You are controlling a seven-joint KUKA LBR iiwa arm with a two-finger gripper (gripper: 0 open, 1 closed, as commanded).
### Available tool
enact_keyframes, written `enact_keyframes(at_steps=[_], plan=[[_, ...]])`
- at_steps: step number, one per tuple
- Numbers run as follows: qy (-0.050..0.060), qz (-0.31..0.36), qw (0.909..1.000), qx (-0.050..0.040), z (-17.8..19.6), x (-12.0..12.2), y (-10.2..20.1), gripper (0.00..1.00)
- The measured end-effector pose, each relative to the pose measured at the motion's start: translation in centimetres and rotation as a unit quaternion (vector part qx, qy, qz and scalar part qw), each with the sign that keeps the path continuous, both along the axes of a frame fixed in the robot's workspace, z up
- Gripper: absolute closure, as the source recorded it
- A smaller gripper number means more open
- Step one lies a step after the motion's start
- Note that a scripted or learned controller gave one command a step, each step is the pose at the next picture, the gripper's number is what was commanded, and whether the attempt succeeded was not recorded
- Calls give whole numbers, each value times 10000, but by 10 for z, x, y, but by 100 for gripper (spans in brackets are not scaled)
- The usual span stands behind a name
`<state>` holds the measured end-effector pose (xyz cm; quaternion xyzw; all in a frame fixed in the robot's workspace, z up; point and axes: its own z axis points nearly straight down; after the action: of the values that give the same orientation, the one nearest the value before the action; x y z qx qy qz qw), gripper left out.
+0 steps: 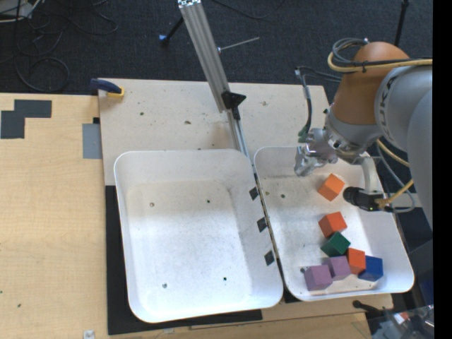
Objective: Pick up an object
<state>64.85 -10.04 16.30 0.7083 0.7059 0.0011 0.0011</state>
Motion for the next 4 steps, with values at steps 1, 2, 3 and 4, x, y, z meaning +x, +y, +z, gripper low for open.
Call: enact_keyframes(at_steps=[1,2,3,4], plan=[[-5,1,10000,-6,60,0,-9,100],[-7,15,10000,-3,114,1,-10,100],[32,35,10000,10,114,-12,37,100],[38,33,10000,12,113,-39,82,100]])
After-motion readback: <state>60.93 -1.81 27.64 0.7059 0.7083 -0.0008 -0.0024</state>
